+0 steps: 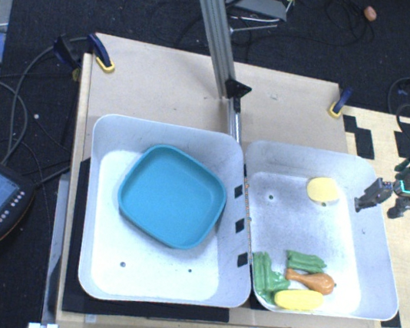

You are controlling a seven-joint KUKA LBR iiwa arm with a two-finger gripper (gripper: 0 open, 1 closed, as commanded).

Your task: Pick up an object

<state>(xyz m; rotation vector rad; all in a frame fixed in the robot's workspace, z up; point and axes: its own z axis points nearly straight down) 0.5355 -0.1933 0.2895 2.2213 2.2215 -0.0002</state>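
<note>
So, looking down from the overhead camera, the gripper (384,199) sits at the right edge of the right bin (377,250), just over its rim, and its two dark fingers are spread apart with nothing between them. Closest thing to grab is the round yellow piece (323,189), which lies to the left of the jaws at about the same height in the frame, so I'd guess the move is mostly a sideways slide into the bin plus a drop. It's roundish, so no real long axis to line up with.

Other toys are piled in the bin's near corner: a green piece (272,276), an orange drumstick (312,279) and a long yellow one (298,299), all touching. Left bin (101,181) holds a blue tray (173,196), well apart from the gripper.
</note>
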